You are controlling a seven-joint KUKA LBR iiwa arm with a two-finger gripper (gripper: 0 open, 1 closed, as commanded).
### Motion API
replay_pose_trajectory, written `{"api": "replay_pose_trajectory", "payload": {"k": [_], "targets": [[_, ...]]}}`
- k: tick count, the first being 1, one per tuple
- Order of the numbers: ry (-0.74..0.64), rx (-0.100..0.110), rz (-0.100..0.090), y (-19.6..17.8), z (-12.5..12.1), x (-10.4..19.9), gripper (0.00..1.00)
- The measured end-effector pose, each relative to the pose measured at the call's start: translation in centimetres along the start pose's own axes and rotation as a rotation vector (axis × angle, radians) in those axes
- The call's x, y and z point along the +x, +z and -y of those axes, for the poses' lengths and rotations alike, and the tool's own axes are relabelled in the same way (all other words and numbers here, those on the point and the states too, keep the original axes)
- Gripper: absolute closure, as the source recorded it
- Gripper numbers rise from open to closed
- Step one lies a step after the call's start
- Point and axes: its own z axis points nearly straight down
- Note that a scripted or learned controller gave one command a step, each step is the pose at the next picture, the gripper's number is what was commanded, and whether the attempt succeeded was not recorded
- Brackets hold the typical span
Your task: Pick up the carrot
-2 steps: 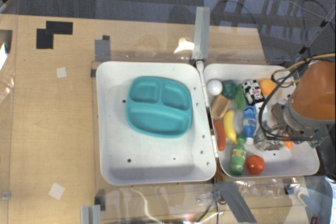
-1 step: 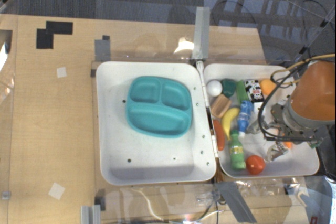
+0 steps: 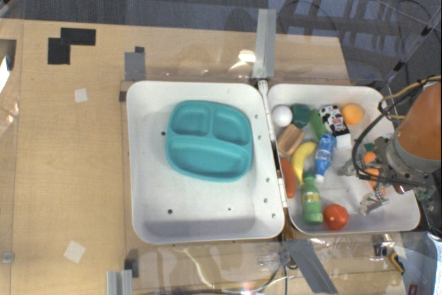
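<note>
The carrot (image 3: pixel 288 177) is a slim orange-red stick lying along the left wall of the right bin (image 3: pixel 397 221), between the banana (image 3: pixel 302 157) and the bin divider. My gripper (image 3: pixel 373 202) hangs low over the bin's near right part, above bare white floor, well to the right of the carrot. A tomato (image 3: pixel 335 215) and a green bottle (image 3: pixel 311 198) lie between the two. Nothing shows in the gripper. The grey arm with its orange band (image 3: pixel 423 129) comes in from the right edge.
The right bin also holds a white ball (image 3: pixel 281 115), a blue bottle (image 3: pixel 324 155), a bread piece (image 3: pixel 290 139), an orange (image 3: pixel 352 113) and a black-and-white item (image 3: pixel 335 119). A teal divided plate (image 3: pixel 209 139) lies in the left bin (image 3: pixel 148 169). Cables loop near the wrist.
</note>
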Motion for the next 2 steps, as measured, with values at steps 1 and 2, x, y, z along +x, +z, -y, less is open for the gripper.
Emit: {"api": "replay_pose_trajectory", "payload": {"k": [1, 2], "targets": [[-0.338, 0.002, 0.002, 0.0, -0.6, 0.0, 0.00], [-0.344, 0.010, 0.011, -1.4, -0.5, -0.5, 1.00]]}}
